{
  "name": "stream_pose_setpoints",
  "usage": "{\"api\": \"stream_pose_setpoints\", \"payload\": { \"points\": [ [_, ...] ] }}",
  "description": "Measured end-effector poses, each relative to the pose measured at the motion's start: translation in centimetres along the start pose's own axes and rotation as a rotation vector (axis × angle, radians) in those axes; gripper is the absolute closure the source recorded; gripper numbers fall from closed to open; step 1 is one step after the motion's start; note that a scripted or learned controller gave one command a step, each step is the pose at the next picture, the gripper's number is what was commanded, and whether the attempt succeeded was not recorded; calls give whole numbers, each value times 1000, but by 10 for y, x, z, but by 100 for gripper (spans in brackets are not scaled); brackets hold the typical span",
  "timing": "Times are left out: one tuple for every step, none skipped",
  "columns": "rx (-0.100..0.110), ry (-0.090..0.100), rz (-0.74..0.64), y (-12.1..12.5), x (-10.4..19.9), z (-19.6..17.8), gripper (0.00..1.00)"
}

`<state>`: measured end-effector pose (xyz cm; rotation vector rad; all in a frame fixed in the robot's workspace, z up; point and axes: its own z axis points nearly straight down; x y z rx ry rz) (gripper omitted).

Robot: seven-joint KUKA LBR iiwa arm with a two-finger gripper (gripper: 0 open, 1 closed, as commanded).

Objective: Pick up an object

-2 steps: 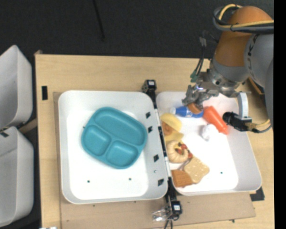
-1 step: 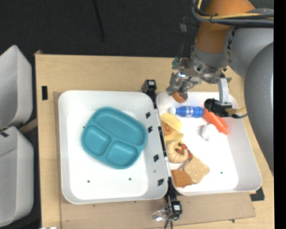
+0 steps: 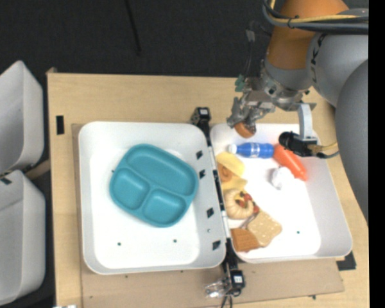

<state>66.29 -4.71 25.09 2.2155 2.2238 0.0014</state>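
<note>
My gripper (image 3: pixel 245 123) hangs over the back left corner of the right bin (image 3: pixel 321 226). A small round brown piece (image 3: pixel 245 130) sits between its fingertips, lifted a little off the bin floor. Below it in the bin lie a blue bottle (image 3: pixel 253 150) on its side, an orange carrot-like item (image 3: pixel 290 162), a yellow piece (image 3: pixel 231 165), a small white piece (image 3: pixel 276 178), a glazed pastry (image 3: pixel 241 204), a tan cracker (image 3: pixel 264 227) and a brown biscuit (image 3: pixel 243 239).
The left bin (image 3: pixel 99 236) holds a teal divided plate (image 3: pixel 154 185). A black clip (image 3: pixel 200 115) sits at the back where the two bins meet. The arm's orange band (image 3: pixel 301 24) and grey body fill the upper right.
</note>
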Motion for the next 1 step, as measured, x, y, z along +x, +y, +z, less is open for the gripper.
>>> {"api": "stream_pose_setpoints", "payload": {
  "points": [
    [2, -1, 4, -2, -9, 11, 100]
  ]
}}
